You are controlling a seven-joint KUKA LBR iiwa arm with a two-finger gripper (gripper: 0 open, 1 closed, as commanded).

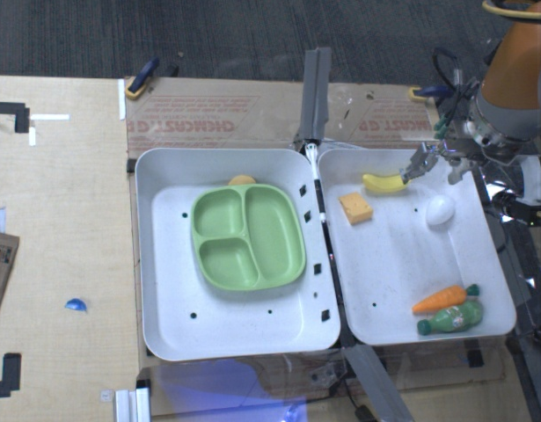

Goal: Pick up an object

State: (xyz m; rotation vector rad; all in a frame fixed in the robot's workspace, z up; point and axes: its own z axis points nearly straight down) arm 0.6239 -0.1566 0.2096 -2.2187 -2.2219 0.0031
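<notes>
jaws (417, 166) | at banana's (383, 183) right tip | right bin (402, 262)

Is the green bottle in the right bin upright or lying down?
Lying down. The green bottle rests on its side on the right bin's floor, beside the carrot.

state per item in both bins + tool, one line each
green divided plate: flat in left bin, upright.
yellow-orange piece: mostly hidden behind the plate's far rim.
banana: lying in right bin, far end, tool tip at its right end.
yellow block: resting near banana, apart.
white egg: lying free.
carrot: lying beside green bottle, which is on its side.
tool: low by banana; grasp unclear.
</notes>
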